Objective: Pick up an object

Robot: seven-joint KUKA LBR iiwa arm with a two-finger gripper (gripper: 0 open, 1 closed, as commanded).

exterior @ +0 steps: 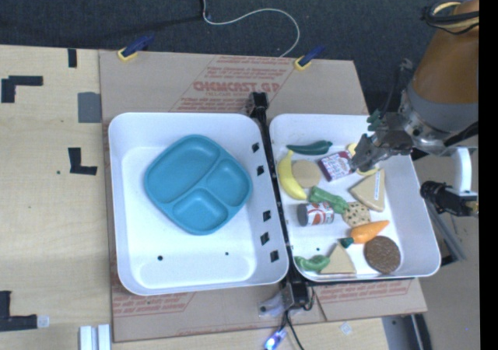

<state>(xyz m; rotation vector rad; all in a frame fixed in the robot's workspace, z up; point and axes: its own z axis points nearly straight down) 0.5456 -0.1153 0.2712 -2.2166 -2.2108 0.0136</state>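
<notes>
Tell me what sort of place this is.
Probably a robotics lab test bench: two white bins clamped on cardboard, toy food like a banana, and a robot arm reaching in.

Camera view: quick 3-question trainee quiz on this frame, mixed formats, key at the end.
1. True or false: the blue plate lies in the left bin.
2. Which lies nearest the gripper? A) banana B) purple packet C) brown cookie
3. Fill in: the carrot lies in the ___ bin.

Key: 1 true; 2 B; 3 right.
</notes>
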